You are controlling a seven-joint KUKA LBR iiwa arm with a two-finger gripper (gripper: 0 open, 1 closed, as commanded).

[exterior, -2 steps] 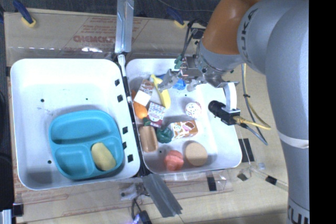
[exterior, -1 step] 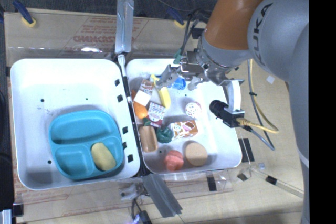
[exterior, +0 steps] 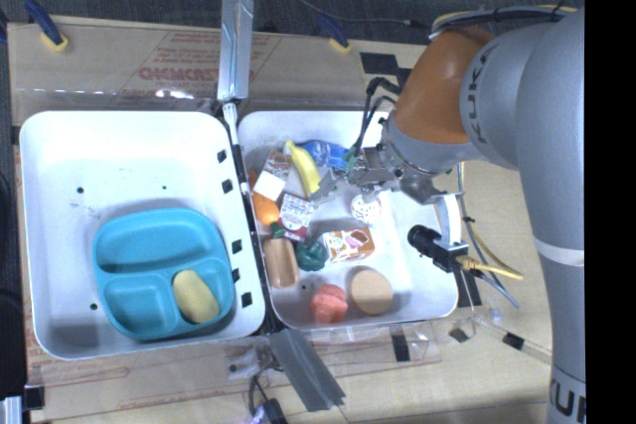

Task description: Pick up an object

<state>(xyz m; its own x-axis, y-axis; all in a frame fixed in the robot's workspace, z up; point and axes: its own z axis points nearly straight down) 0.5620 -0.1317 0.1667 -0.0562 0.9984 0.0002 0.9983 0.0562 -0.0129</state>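
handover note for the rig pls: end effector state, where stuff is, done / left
End effector: low over the upper part of the right bin, beside the banana; open or shut cannot be told, and nothing is seen in it.
Right bin: banana, blue item, orange item, small packets, hot dog bun, green piece, red fruit, tan round.
Left bin: blue divided tray with a yellow potato-like item in one compartment.
Done: arm is at the pile.
Left: grasp and lift one object.

Grey arm (exterior: 527, 114) reaches in from right, orange-banded wrist bent down, jaws hidden.
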